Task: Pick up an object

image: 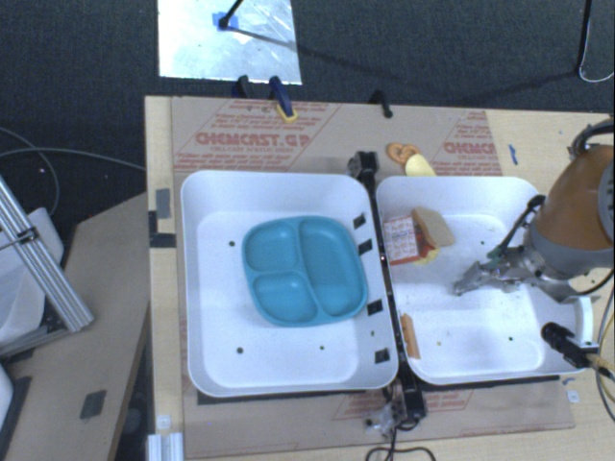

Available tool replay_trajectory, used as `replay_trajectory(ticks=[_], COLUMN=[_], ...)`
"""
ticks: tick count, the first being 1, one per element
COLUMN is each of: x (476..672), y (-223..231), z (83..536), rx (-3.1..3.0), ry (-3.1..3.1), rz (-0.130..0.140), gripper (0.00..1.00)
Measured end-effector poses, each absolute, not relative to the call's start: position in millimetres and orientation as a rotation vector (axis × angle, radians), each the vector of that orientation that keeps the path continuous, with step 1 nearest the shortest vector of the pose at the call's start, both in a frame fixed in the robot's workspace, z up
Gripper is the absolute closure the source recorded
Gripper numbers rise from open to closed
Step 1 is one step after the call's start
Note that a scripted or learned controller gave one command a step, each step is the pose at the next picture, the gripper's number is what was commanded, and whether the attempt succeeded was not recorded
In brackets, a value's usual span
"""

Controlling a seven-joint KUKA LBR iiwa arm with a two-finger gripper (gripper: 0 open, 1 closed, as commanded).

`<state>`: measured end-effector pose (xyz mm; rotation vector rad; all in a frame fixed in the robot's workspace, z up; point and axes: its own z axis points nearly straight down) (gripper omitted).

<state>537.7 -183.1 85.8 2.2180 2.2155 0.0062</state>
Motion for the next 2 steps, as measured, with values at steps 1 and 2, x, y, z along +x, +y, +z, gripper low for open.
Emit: replay_trajectory(ticks=[1,2], x=[562.1,521.6], y=[-191.8,-191.9], z=[87.8,89.6], rx=[2.213,2.207], ry=[2.222,2.211], rz=[0.006,0.012], gripper=[0.0,0.0])
